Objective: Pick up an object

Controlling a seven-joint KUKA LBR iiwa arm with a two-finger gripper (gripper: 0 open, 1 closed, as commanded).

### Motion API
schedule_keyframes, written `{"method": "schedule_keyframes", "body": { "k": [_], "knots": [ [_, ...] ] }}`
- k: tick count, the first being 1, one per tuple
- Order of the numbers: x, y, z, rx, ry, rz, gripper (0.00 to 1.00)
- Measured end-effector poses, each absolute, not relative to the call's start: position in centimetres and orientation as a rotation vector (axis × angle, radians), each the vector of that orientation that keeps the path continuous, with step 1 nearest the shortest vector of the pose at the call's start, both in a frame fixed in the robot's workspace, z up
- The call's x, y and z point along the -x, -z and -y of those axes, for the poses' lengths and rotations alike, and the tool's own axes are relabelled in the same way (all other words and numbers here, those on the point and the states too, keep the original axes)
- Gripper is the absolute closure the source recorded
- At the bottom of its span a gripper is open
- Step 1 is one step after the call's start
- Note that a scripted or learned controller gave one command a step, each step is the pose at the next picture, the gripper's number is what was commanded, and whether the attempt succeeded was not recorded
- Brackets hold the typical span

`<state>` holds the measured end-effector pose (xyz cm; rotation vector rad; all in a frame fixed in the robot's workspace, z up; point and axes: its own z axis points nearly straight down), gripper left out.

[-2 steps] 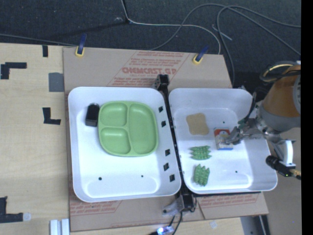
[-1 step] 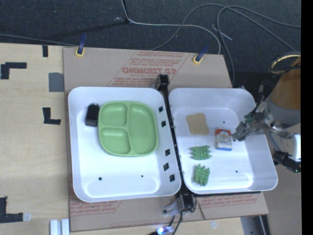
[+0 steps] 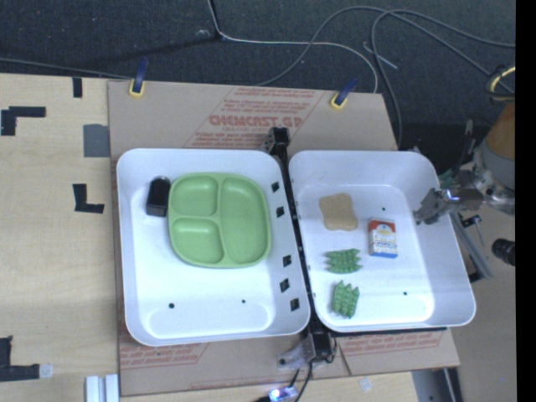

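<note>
Four small things are seen scattered in the right bin: a tan sponge lying flat near the middle, a small red-and-white carton just to its right, and two green pea pods below, one nearer the front wall.

Green plate crowds left bin; its front lies open.
</note>
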<state>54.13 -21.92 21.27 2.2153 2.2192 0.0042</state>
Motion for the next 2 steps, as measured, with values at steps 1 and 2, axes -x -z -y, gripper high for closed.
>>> {"method": "schedule_keyframes", "body": {
  "k": [1, 2],
  "knots": [
    [-54.3, -26.6, 21.9, -2.216, -0.003, -2.220, 1.00],
    [-55.2, -26.8, 15.9, -2.214, -0.001, -2.229, 1.00]
  ]
}}
